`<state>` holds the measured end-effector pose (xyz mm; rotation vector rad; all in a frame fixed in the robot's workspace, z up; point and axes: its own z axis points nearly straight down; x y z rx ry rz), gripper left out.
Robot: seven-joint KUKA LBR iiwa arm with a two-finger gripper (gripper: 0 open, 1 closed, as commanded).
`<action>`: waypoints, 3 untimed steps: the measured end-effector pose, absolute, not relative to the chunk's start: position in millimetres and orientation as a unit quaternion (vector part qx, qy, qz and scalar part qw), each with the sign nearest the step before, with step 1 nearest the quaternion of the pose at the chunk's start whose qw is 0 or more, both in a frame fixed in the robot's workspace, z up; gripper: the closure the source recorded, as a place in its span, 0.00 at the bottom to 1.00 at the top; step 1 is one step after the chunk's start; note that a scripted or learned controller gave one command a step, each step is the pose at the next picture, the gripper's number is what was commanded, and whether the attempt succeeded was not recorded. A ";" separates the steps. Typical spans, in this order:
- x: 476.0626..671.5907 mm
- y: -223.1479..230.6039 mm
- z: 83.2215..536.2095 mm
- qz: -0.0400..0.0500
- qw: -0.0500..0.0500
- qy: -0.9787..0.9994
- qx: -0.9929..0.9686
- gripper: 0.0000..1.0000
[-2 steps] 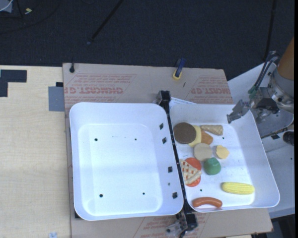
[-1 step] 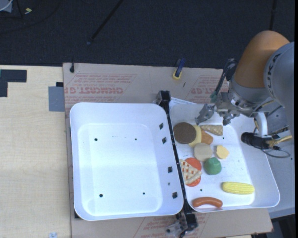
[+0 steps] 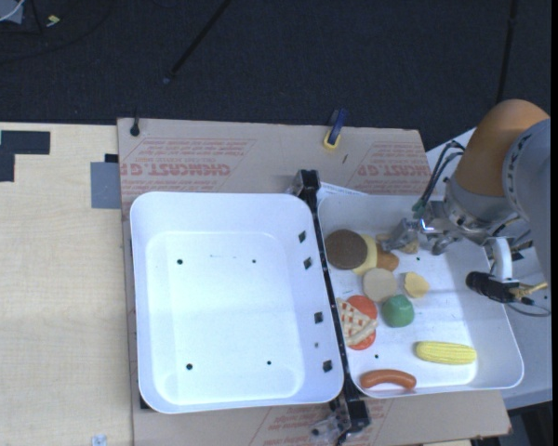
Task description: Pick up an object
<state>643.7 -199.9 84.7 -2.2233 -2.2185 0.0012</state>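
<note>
— Where is your claw at this moment?

— My two-finger metal gripper [image 3: 418, 233] hangs over the far side of the right-hand shallow white plastic bin [image 3: 488, 342], just beside the small tan lump of toy food [image 3: 388, 259] that lies at the round brown toy burger patty [image 3: 346, 247]. My grey arm with its orange band [image 3: 502, 147] comes in over the bin's right rim.

— Are you holding anything?

— I cannot tell. The tips are too small and blurred for me to say whether they stand apart or together, and I see no object between them.

— What lies in that bin?

— Near its middle, a pale beige round piece [image 3: 380, 283], a small yellow chunk [image 3: 416, 283] just beside it, and a green rounded piece [image 3: 397, 311]. Touching the divider side is a red and orange checkered slice [image 3: 358, 321]. Toward the near edge lie a yellow corn cob [image 3: 445, 352] and a reddish-orange sausage [image 3: 388, 379] at the near rim.

— And the other bin?

— The left-hand white bin [image 3: 149, 277] sits against the right one, on the cardboard sheet [image 3: 214, 161].
</note>
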 end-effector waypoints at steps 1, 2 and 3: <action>643.6 -199.9 98.5 0.000 0.000 -0.706 -0.708 1.00; 638.6 -162.8 114.7 0.001 0.002 -0.707 -0.707 1.00; 607.4 -172.7 153.1 0.001 0.002 -0.707 -0.707 1.00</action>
